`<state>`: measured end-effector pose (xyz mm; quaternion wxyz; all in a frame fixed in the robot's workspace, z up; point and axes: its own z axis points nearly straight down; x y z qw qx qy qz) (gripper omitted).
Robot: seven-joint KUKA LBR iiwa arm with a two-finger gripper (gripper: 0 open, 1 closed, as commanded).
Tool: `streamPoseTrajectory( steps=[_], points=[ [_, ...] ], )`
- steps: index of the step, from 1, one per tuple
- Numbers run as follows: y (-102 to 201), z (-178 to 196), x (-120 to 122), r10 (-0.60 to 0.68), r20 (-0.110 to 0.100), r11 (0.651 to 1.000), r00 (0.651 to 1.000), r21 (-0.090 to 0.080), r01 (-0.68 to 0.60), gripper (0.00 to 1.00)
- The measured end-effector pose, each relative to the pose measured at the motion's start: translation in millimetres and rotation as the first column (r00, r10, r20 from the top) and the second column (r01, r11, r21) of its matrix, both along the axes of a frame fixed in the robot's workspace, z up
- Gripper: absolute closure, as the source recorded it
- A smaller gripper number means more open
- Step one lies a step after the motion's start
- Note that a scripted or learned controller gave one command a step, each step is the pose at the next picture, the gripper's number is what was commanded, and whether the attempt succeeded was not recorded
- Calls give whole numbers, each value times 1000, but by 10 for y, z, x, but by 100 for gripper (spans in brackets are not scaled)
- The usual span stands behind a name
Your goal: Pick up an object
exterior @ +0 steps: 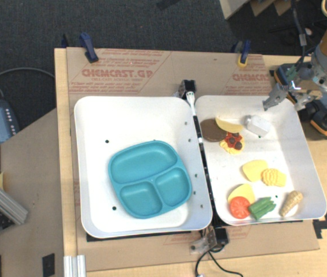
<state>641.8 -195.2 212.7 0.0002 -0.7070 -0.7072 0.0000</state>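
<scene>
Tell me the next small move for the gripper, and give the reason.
Probably move the gripper down and toward the near left, to above the small white block. The gripper sits at the far edge of the right bin, with nothing visible between its fingers, and that block is the closest item to it. The other toy foods lie further along the bin, nearer the camera.

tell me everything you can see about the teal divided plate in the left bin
The teal divided plastic plate lies flat, right side up, in the shallow white left bin, toward its near right part. It is a rounded rectangle turned at a slant, with one long compartment on the far side and two smaller ones nearer the camera, split by raised ridges. It looks smooth and matte. All three compartments hold nothing, and only the bin floor touches it.
</scene>
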Motion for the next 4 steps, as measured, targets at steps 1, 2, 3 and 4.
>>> streamPoseTrajectory(
  steps=[1, 2, 3, 4],
  points=[
    [382, -541, -830, -1, -10, 1000, 1000, 4, 1, 0],
    [577, -1010, -1368, -2, -10, 1000, 1000, 4, 2, 0],
    [635, -1290, -1049, 2, 3, 1000, 1000, -2, -2, 0],
    [625, -1167, -1044, -1, 8, 1000, 1000, -3, 1, 100]
  ],
)
